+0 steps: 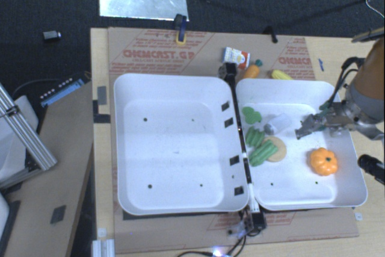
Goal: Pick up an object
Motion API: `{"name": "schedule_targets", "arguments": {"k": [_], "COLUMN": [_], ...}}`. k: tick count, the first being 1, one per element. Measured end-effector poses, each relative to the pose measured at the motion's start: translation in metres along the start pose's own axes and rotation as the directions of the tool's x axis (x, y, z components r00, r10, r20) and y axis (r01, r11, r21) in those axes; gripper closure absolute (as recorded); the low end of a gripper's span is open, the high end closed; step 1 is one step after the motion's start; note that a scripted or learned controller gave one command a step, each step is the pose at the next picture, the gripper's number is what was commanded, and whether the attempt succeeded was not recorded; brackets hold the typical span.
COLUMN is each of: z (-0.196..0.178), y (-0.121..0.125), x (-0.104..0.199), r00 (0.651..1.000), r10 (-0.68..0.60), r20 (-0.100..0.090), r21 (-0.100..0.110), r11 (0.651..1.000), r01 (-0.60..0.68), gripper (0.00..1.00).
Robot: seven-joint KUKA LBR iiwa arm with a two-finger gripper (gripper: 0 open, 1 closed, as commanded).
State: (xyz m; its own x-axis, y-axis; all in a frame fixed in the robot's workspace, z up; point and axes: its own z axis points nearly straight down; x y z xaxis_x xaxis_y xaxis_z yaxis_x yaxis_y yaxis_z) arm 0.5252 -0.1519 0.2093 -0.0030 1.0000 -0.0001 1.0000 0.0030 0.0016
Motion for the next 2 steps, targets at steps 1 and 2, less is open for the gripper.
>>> {"name": "schedule_targets", "arguments": {"k": [1,2], "z": [-0.011,-0.239], "y": [0.001,-0.018], "x": [0.000,-0.013], "r00": [1.000,1.000], "r10": [-0.003,-0.001], "r20": [0.000,0.007], "r21": [-0.003,-0.020], "r11": [1.000,1.000], "r01": [0.003,0.001], "gripper": [1.00,1.00]}}
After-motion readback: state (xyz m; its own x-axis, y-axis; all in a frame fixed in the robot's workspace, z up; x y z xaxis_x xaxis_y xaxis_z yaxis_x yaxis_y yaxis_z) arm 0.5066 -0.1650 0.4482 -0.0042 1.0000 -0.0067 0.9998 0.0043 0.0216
